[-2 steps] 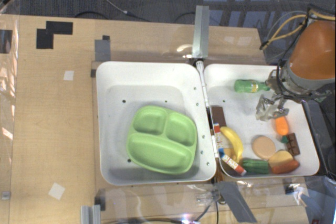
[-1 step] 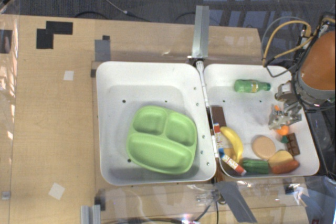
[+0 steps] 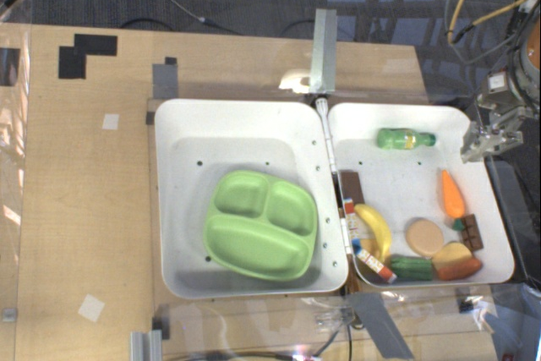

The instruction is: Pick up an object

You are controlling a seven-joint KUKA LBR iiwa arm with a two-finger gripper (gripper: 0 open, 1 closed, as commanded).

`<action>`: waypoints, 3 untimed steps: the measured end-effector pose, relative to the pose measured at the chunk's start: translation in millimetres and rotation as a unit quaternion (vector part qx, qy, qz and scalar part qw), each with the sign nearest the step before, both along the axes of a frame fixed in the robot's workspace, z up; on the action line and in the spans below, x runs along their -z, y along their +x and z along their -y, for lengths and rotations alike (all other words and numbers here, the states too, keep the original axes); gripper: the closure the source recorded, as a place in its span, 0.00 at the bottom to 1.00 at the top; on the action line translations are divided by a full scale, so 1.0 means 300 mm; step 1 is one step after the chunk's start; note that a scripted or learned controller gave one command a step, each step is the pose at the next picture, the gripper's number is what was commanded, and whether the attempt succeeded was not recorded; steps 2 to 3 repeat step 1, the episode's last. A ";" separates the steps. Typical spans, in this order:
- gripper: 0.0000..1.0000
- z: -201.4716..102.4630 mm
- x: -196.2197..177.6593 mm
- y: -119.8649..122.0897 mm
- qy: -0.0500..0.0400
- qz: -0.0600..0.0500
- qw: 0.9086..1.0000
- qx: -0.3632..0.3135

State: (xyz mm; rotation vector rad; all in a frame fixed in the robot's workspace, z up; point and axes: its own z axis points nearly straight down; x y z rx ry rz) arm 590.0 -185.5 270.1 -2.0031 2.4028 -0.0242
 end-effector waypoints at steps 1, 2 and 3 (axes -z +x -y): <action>1.00 -0.113 0.582 0.093 0.003 -0.007 0.999 -0.051; 1.00 -0.113 0.582 0.093 0.003 -0.007 0.999 -0.051; 1.00 -0.113 0.582 0.093 0.003 -0.007 0.999 -0.051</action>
